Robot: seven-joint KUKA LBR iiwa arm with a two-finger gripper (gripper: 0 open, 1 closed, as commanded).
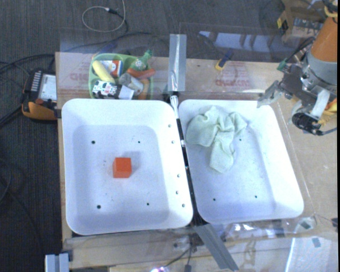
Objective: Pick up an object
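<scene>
An orange-red cube (122, 167) rests on the floor of the left bin (79, 118), a little left of its middle. A crumpled pale green cloth (218, 134) lies in the back half of the right bin (272, 180). The grey arm with its orange band (327, 37) hangs over the bench's right end, beyond the right bin's far right corner. My gripper (270, 94) points left at that corner, above the rim, well away from the cloth and far from the cube. Nothing shows in it.
A green basket (121, 75) of small toys stands behind the left bin. A metal bar (177, 61) runs back from the gap between the bins. An orange-and-black device (37, 95) with cables lies off the bench's left.
</scene>
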